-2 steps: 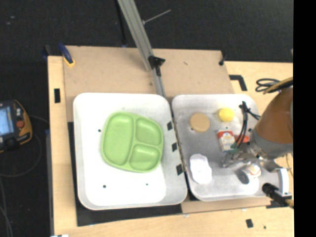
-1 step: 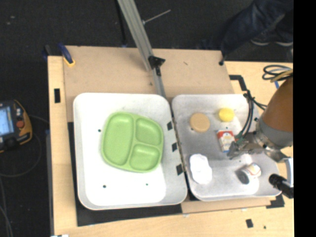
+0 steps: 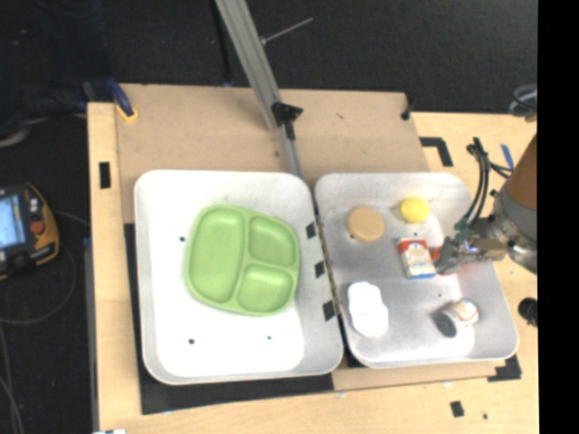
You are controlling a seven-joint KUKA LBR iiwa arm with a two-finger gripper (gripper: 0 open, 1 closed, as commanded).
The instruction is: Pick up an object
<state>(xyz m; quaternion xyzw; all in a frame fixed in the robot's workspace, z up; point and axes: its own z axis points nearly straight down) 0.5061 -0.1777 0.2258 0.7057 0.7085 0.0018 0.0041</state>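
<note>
Two white bins side by side: left bin (image 3: 163, 351) has a green divided plate (image 3: 242, 259), right bin (image 3: 488, 333) holds the small stuff. Gripper (image 3: 450, 256) sits just beside the red and white carton (image 3: 417, 259), can't tell if it's spread or pinching.

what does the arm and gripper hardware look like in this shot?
The arm is grey with an orange band above the wrist. Dark cables loop along its side. The gripper is small, dark metal with reddish parts near the tip.
</note>
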